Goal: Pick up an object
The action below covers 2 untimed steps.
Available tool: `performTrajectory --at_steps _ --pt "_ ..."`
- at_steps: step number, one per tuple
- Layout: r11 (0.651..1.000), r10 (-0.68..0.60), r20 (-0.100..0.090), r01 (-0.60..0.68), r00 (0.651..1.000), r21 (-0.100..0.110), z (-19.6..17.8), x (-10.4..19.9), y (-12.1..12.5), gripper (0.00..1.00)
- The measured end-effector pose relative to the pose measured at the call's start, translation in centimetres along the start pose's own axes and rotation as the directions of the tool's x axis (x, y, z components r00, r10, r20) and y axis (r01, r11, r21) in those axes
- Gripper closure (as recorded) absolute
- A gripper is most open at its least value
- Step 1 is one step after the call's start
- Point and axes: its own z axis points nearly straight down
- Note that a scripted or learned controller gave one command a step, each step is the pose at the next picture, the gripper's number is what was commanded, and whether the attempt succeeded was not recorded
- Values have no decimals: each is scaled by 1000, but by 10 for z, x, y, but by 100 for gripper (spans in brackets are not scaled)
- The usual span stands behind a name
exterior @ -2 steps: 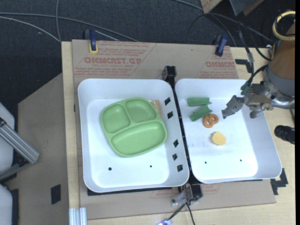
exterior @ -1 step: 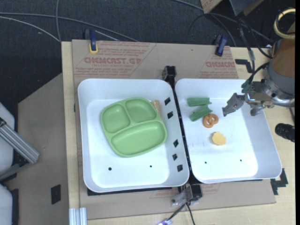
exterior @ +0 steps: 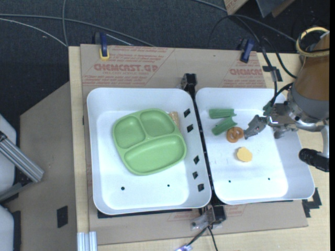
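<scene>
In the right bin [exterior: 293,184] lie two green pieces, one a bar [exterior: 222,113] and one a shorter chunk [exterior: 223,125]. Beside them are an orange ring-shaped piece [exterior: 234,135] and a yellow round piece [exterior: 244,154]. My gripper [exterior: 267,128] hangs over the right half of this bin, just right of the orange ring. It is open, with nothing between its fingers. The left fingertip [exterior: 253,128] points down toward the orange ring and stands close to it.
The left bin [exterior: 99,156] holds a green divided plate [exterior: 149,140] with a small tan item [exterior: 174,118] at its upper right corner. A black divider strip [exterior: 196,140] runs between the bins. The arm's orange band [exterior: 314,67] rises at the right edge.
</scene>
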Motion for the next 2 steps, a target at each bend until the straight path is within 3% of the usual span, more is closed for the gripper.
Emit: performTrajectory --at_steps 2 --pt "1000 0 0 0 1000 1 111 -6 6 0"
